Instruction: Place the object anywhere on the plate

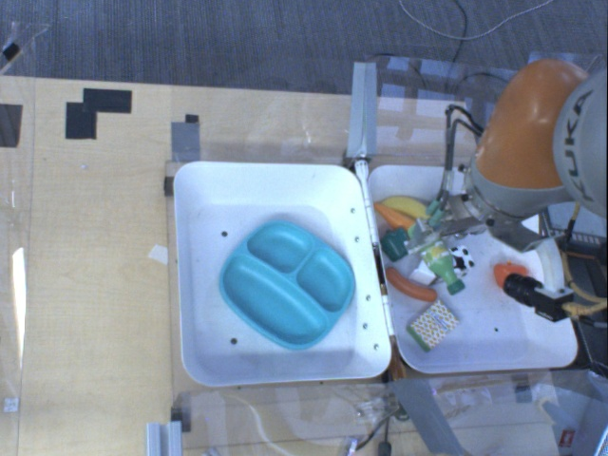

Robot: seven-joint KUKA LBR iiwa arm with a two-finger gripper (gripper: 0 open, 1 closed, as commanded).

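A blue three-compartment plate (288, 282) lies in the middle of the left bin (199, 255) with nothing on it. My gripper (433, 238) is low over the left half of the right bin (494, 345), among a cluster of small toys. Right at its tip are a green piece (395, 246) and a green-and-yellow bottle-like toy (443, 269). A yellow banana (404, 205) and an orange carrot-like piece (390, 217) lie just behind it. A red-orange sausage (412, 286) lies in front of it.
A patterned green-and-white block (432, 325) sits near the right bin's front. A small black-and-white toy (463, 257) and an orange piece (506, 273) lie to the right of the gripper. The divider wall (375, 264) separates the bins.
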